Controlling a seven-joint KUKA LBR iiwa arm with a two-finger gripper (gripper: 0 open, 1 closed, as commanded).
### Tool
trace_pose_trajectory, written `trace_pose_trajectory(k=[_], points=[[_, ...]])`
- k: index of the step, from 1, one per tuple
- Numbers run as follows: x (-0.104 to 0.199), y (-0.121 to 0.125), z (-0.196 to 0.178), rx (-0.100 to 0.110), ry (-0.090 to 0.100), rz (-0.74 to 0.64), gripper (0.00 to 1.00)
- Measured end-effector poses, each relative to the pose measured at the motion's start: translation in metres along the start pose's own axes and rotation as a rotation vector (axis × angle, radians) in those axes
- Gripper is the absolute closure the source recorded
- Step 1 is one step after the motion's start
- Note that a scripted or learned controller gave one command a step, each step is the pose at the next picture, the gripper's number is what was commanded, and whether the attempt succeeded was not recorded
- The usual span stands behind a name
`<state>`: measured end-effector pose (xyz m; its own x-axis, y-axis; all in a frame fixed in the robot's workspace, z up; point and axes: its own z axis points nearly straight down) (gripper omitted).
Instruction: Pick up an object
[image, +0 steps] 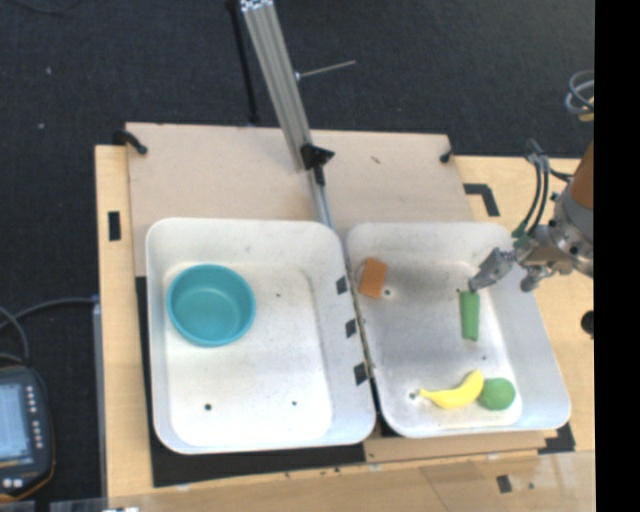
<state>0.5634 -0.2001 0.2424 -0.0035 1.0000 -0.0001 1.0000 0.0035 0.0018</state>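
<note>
**Green stick not yet grasped — pick still pending**

Green plastic stick (469, 315) lies flat in the right-hand white bin (420, 250), near its right wall, upright in the view. Gripper (505, 268) sits just above the stick's top end, over the bin's upper right corner; one dark finger angles down-left toward the stick. Can't tell how far the fingers are spread, and nothing visible is caught between them, so I'd call this no grasp yet.

Other candidates in the same bin: small orange block (372, 278) by the left wall, yellow plastic banana (452, 392) and green ball (498, 394) touching each other at the lower right corner. Left-hand white bin (290, 400) carries a teal round bowl (210, 304). Both bins sit on the tan tabletop (115, 300).

Progress, my read: approach stage only. Left to do: close on an object, lift it clear of the bin. Stick looks like the nearest target.
</note>
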Motion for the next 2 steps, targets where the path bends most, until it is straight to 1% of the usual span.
trace_pose_trajectory(k=[1, 2], points=[[0.000, 0.000, 0.000, 0.000, 0.000, 0.000, 0.00], [-0.004, 0.002, 0.063, 0.006, -0.002, 0.004, 0.00]])
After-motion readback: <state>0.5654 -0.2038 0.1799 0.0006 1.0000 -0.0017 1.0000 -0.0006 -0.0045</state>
